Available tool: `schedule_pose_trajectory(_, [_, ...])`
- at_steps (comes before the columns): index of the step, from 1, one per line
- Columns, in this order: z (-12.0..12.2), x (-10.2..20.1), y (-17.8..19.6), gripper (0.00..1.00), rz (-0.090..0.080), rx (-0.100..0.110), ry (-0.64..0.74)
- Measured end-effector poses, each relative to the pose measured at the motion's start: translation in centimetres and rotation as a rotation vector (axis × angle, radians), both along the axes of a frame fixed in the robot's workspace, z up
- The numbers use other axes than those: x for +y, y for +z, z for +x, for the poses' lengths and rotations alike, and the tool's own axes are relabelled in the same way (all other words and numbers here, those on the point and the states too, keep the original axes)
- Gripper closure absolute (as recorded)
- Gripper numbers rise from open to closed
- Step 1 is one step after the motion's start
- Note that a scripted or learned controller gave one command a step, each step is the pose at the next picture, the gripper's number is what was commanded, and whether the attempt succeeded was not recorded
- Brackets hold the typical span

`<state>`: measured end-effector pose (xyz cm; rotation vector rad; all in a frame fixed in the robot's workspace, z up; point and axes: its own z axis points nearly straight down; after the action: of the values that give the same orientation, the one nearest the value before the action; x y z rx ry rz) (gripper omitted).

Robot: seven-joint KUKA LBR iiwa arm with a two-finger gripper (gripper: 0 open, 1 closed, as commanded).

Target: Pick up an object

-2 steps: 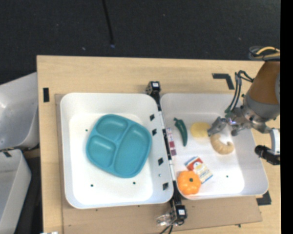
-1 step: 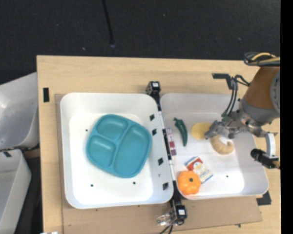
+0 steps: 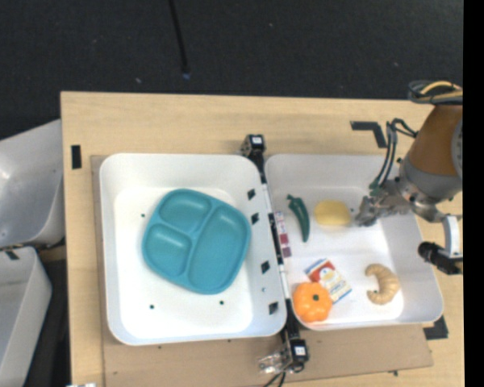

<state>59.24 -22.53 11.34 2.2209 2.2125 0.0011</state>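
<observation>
The jaws (image 3: 365, 214) sit just beside the yellow object (image 3: 332, 213) in the right bin (image 3: 423, 293); their state cannot be told; centre over it before closing

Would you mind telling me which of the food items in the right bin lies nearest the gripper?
The pale yellow item, just left of the gripper. The green pepper lies farther left, while the croissant, small carton and orange pumpkin sit toward the bin's front.

One fixed camera looks down at a slant on the wooden bench (image 3: 226, 119). Both white bins sit mid-frame, fairly distant. The arm (image 3: 436, 151) enters from the right.
</observation>
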Motion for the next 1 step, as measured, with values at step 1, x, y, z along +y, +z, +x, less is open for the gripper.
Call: schedule_pose_trajectory(1, [-0.14,-0.04,6.48,1.0,0.001,-0.002,0.005])
